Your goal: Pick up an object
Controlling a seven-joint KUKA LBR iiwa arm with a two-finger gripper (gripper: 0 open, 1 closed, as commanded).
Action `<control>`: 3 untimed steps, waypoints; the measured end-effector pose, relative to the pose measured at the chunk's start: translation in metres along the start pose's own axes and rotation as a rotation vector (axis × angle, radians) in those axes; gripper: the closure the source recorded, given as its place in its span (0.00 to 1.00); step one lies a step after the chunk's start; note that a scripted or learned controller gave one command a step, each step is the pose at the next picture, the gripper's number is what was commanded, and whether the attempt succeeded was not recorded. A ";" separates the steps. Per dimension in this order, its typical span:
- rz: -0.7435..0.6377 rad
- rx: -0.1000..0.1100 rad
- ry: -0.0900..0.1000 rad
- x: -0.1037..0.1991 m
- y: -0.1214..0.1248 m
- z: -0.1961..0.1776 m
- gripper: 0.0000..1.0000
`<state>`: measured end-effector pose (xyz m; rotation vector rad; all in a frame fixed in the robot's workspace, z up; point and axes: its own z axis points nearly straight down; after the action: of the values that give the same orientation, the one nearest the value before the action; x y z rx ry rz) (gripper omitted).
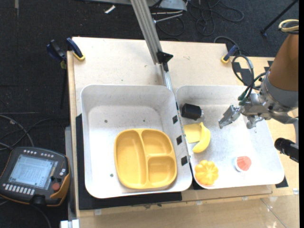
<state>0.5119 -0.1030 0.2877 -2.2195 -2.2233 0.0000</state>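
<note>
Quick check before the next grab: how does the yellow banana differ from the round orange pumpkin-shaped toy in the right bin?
The yellow banana is long and curved; the round orange pumpkin-shaped toy is squat and ribbed. The banana is paler yellow, the toy deeper orange-yellow. The banana lies partly on a yellow block by the divider; the toy sits at the right bin's near rim. Both lie in that bin, left of the gripper.

A light wooden bench (118,61) is sitting on a dark floor (33,13). Black cables (209,8) are lying on the floor behind the bench. A silver pole (147,25) is leaning over the bench's back edge. Blue and yellow clamps (71,49) are gripping the bench's back corners. A grey screen box (33,175) is resting on the floor left of the bench.
</note>
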 end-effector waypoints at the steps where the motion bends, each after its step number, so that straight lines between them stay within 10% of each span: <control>1: 0.001 -0.001 0.000 0.000 0.000 0.000 0.00; 3: 0.004 0.006 0.001 -0.018 0.002 0.113 0.00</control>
<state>0.5136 -0.1214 0.1750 -2.2203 -2.2159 0.0062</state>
